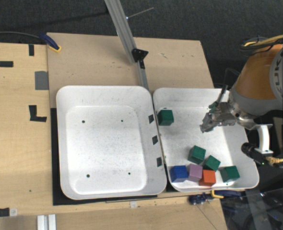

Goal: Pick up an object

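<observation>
The right bin (pixel 189 99) holds several small blocks. One green cube (pixel 165 117) sits alone near the bin's left wall. A cluster lies at the front: a green block (pixel 197 154), another green one (pixel 212 163), a third green one (pixel 229 173), a blue block (pixel 179 173), a purple block (pixel 195 172) and an orange block (pixel 208 177). My gripper (pixel 208 124) hangs over the right part of this bin, above and right of the cluster, well right of the lone green cube. I see nothing between its fingers.
The left bin (pixel 64 128) lies beside the right one, with a shared divider wall (pixel 156 133) between them. A slanted metal pole (pixel 124 28) rises from behind the bins. A blue-and-yellow clamp (pixel 50 41) sits at the bench's back left.
</observation>
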`<state>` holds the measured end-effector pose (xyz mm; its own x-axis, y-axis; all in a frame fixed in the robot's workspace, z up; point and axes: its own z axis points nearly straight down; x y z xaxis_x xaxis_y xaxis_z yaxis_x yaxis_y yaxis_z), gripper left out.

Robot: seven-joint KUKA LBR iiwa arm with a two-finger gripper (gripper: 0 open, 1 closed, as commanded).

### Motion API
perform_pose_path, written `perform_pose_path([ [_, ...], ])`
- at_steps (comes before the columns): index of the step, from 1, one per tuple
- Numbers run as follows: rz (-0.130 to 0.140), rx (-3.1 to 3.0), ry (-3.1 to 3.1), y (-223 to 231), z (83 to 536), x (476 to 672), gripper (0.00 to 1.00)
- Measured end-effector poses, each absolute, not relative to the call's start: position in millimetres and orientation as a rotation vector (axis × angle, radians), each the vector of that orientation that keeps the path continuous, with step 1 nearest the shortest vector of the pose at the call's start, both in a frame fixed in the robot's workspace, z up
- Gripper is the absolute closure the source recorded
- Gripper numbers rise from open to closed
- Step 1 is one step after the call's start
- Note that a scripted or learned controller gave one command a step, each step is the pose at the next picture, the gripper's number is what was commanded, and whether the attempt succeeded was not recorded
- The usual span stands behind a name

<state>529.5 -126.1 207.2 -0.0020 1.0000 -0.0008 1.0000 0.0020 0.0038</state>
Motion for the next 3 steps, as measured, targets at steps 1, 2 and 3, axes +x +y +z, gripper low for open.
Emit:
perform_pose_path([
  [1,0.003,2.215,2.229,-78.7,219.4,532.0,1.0],
  [2,-0.001,2.216,2.231,-26.6,211.0,532.2,1.0],
  [3,-0.001,2.216,2.232,28.0,205.5,530.5,1.0],
])
